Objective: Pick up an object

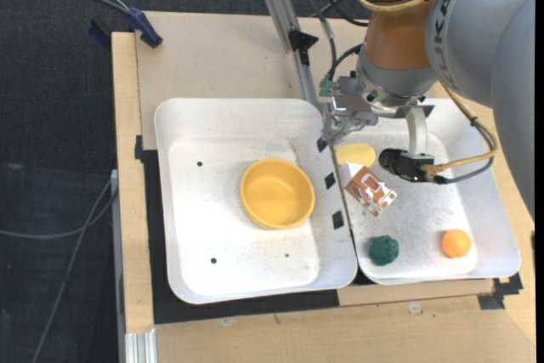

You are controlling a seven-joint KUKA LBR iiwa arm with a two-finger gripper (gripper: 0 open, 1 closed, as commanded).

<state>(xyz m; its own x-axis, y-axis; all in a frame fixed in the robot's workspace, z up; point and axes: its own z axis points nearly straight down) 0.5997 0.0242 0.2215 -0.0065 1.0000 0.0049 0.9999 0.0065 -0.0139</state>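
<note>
Because the yellow piece (357, 154) lies close to the left wall of the right bin (425, 274), near its far-left corner, it looks the likeliest pick and also the awkward one. The tool (338, 132) hangs just over that piece's far-left side, almost above the wall shared with the left bin (195, 183), and I cannot tell whether it is wide or narrow. A descent from here could land on the rim rather than inside the bin, or catch only the edge of the piece and push it away instead of gripping it. The patterned box (372, 190) sits just beside the piece toward the near edge, perhaps touching it, so a nudge could shove one into the other or lift both crookedly. The green ball (383, 250) and orange ball (456, 243) along the near edge are well apart from the tool, though either would probably roll if bumped. The bowl (277, 193), mid left bin, seems out of harm's way.
</note>
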